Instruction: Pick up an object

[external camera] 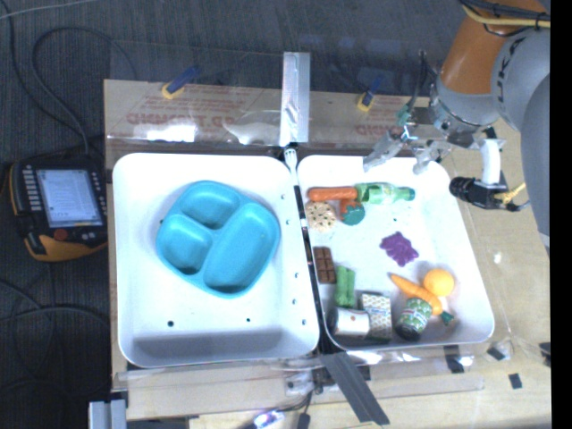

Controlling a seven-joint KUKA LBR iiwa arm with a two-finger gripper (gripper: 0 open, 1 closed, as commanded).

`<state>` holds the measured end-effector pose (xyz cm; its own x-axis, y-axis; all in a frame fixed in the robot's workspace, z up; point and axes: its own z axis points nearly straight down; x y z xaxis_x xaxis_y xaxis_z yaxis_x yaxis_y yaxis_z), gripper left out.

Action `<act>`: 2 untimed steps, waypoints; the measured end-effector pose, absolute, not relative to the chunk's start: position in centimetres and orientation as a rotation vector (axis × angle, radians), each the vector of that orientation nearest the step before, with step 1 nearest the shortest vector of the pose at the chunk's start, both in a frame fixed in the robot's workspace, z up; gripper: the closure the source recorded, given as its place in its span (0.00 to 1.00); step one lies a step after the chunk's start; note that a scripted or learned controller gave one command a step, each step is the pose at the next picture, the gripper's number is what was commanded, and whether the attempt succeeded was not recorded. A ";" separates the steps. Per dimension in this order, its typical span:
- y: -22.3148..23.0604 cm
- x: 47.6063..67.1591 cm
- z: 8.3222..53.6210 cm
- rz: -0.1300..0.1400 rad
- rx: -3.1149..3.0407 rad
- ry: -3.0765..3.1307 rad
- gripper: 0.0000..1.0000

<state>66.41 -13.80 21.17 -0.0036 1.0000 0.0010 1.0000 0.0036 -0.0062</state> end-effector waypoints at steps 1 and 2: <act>-14.0 61.2 9.2 0.003 -2.122 -2.312 0.00; -14.0 61.2 10.0 0.004 -2.120 -2.311 1.00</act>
